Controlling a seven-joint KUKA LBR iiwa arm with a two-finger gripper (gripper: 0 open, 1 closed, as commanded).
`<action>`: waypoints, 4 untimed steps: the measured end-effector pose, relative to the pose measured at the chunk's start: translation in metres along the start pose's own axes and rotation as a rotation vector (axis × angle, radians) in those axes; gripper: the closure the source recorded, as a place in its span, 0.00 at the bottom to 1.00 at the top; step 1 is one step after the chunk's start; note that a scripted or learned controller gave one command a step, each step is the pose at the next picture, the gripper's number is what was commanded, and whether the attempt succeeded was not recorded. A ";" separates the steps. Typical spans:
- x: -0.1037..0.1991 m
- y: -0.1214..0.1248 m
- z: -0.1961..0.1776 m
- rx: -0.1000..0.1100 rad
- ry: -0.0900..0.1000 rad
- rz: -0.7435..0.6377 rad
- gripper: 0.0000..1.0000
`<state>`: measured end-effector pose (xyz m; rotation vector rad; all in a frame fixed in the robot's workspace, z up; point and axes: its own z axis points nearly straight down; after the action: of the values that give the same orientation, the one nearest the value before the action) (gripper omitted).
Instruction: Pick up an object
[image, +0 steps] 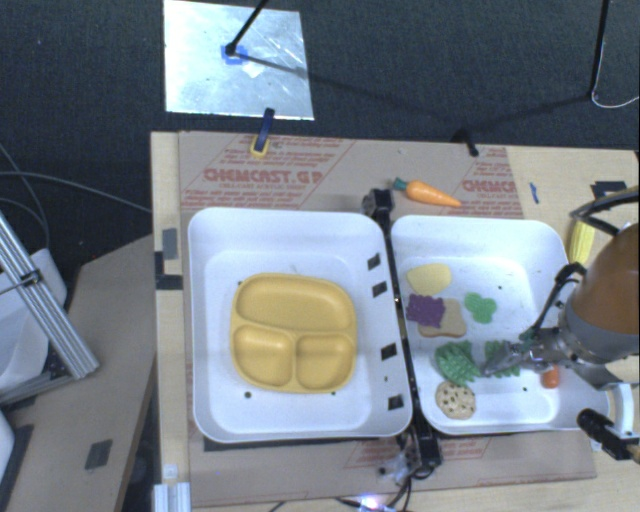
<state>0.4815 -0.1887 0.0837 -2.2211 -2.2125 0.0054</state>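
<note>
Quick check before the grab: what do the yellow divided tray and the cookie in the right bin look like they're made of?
Tray: probably molded plastic, going by its uniform yellow, rounded compartments and soft sheen. Cookie: likely a plastic or rubber toy, flat tan disc with dark specks; too small to be sure.

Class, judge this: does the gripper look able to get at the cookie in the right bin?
Probably yes. The cookie lies flat with bare bin floor to its right, and the gripper sits just above-right of it; only the green leafy piece crowds its upper edge.
</note>
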 end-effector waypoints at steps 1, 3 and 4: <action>0.105 0.006 -0.001 -0.013 -0.005 -0.013 0.00; 0.069 0.005 -0.061 -0.010 -0.003 -0.004 0.00; 0.100 0.005 -0.038 -0.007 -0.001 -0.009 0.00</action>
<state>0.4868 -0.0885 0.1220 -2.2151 -2.2266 -0.0015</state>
